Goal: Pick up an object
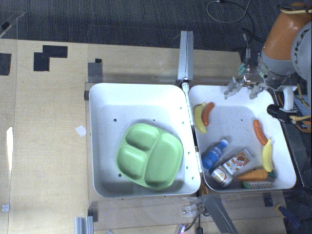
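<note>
The tool [245, 87] is hanging with fingers spread apart over the right bin's [287, 179] far rim, bare floor lying just below it.

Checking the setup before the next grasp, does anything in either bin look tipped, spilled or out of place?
Nothing looks spilled or broken. The green divided plate sits askew in the left bin. In the right bin, a banana with a sausage leans on the dividing wall, and the blue bottle and can lie on their sides.
</note>
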`<act>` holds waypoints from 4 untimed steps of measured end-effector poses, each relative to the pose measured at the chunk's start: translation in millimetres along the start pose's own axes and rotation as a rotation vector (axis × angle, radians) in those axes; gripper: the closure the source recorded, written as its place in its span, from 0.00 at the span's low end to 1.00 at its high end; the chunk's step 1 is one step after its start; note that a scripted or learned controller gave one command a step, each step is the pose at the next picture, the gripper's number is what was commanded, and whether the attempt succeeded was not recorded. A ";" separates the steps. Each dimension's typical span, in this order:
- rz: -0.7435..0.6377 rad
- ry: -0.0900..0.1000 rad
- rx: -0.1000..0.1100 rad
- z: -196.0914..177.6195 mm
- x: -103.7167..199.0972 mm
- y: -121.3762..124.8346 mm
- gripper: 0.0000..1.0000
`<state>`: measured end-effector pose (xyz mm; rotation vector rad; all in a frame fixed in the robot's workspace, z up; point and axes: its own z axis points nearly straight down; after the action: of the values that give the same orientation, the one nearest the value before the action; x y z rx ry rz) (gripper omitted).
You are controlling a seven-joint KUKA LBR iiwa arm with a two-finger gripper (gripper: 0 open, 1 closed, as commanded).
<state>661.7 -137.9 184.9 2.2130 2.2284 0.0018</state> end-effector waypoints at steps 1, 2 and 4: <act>0.036 -0.001 0.000 50.0 -35.9 -12.2 0.00; -0.064 -0.002 -0.007 96.8 -60.6 -54.7 0.00; -0.064 0.000 -0.013 85.4 -55.7 -112.7 1.00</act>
<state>549.5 -194.4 99.4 2.1336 2.2916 0.0165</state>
